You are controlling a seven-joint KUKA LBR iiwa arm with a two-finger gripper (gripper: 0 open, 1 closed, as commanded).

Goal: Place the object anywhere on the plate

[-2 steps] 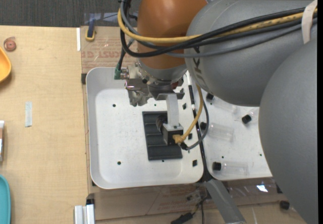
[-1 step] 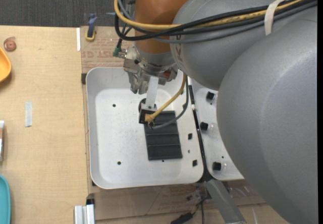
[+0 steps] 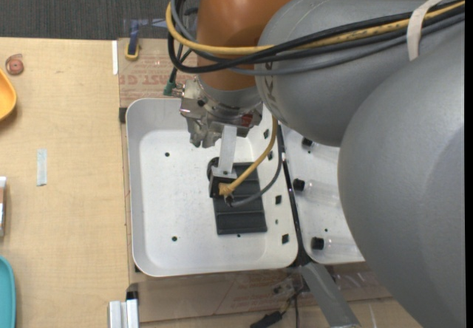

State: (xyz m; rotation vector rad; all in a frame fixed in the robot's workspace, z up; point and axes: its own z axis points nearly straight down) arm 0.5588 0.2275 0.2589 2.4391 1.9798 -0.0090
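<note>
Bin: shallow white plastic bin (image 3: 151,193), beneath the arm.
Gripper: grey metal two-finger gripper (image 3: 203,131), at its twelve o'clock; open or closed cannot be told.
Object: place cannot be told; grasp to be confirmed first.
Plate: perhaps the orange curved dish (image 3: 4,97), nine o'clock.

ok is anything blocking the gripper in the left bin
Nothing visible does. The gripper hangs over the left bin near its far wall. The arm covers the bin floor beneath it and most of the right bin, so anything there is hidden.
</note>
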